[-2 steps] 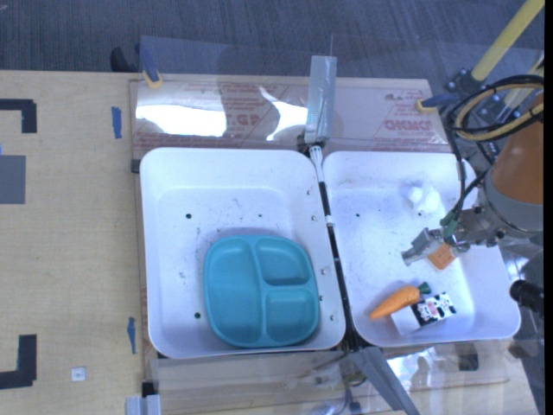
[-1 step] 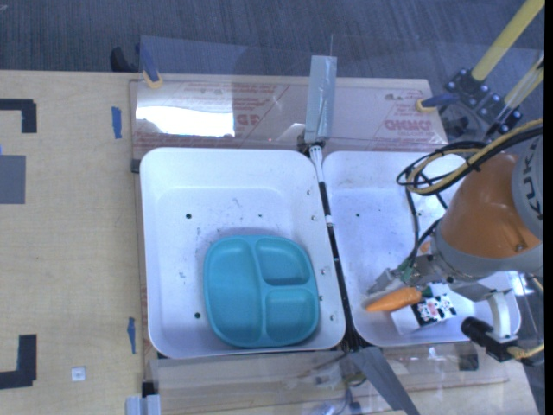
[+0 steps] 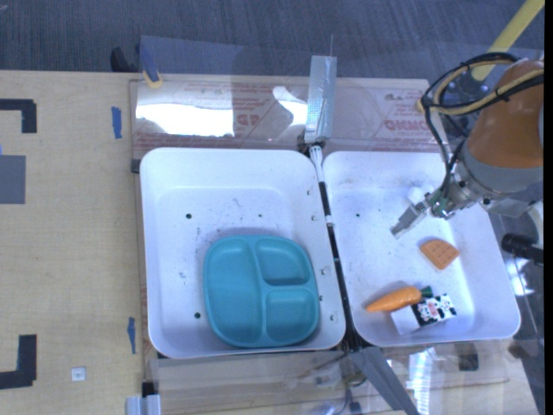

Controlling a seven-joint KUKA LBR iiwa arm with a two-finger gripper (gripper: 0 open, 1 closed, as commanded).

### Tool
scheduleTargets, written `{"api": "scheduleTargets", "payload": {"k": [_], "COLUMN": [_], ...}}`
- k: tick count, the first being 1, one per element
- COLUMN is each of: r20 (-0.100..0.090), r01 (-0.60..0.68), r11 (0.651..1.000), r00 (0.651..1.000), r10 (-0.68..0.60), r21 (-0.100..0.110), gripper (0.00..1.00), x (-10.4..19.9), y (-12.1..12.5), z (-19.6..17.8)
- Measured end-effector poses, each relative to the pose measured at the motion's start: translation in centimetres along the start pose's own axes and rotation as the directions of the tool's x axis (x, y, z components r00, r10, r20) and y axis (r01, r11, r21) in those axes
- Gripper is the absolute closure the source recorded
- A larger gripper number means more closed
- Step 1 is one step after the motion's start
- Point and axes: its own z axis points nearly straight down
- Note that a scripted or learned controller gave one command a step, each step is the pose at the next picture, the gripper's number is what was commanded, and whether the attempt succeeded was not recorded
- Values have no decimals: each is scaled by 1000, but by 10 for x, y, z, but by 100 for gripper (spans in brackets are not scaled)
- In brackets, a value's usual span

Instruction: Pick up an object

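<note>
Hovering with nothing held, the gripper [image 3: 406,222] hangs above the right bin [image 3: 363,188]; finger spacing indiscernible, no writing legible.

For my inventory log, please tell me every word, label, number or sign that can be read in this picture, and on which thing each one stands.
Red print on the clear panel behind the bins: mirrored and blurred, not readable.
Black-and-white pattern on the small white box beside the toy carrot: too small to read.
No text shows on the teal tray or the orange cracker.
</note>
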Motion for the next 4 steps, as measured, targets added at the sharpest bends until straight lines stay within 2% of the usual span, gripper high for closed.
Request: {"api": "scheduleTargets", "payload": {"k": [1,2,3,4], "r20": [-6,2,4,9], "r01": [182,280,488,488], "r11": [983,960,873,873], "r00": [983,960,873,873], "r10": [-182,-280,-488,-487], "r21": [4,-3,-6,-9], "gripper": [0,0,0,100], "x": [26,56,42,41], "y": [-43,-70,-77,-75], "z": [17,75,75,66]}}
